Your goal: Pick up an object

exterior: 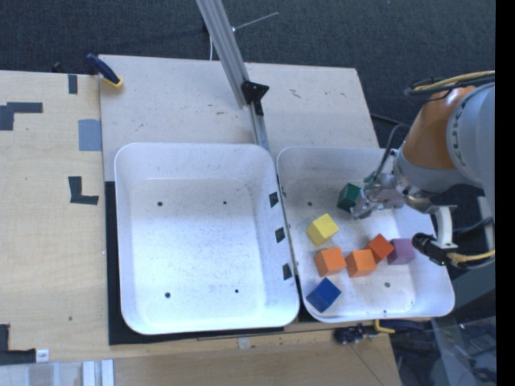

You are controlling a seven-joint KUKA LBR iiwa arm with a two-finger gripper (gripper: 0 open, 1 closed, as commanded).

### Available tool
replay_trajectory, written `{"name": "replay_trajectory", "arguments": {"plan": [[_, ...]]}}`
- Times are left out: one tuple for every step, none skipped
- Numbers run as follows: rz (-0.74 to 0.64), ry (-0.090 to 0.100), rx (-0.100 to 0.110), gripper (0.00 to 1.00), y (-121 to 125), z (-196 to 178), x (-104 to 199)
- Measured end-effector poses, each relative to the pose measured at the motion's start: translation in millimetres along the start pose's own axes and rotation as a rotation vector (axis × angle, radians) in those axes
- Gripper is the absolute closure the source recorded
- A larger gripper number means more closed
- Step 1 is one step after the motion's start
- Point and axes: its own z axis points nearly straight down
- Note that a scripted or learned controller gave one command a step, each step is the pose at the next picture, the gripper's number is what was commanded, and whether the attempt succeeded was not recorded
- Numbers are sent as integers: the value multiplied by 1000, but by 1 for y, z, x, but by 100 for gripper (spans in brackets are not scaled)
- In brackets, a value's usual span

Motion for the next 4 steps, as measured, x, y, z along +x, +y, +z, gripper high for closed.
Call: {"name": "replay_trajectory", "arguments": {"plan": [[0,-1,-7,100,4,-60,7],[0,-1,-6,100,2,-103,10],[0,-2,-8,100,3,-156,10],[-4,1,-2,100,9,-149,63]]}}
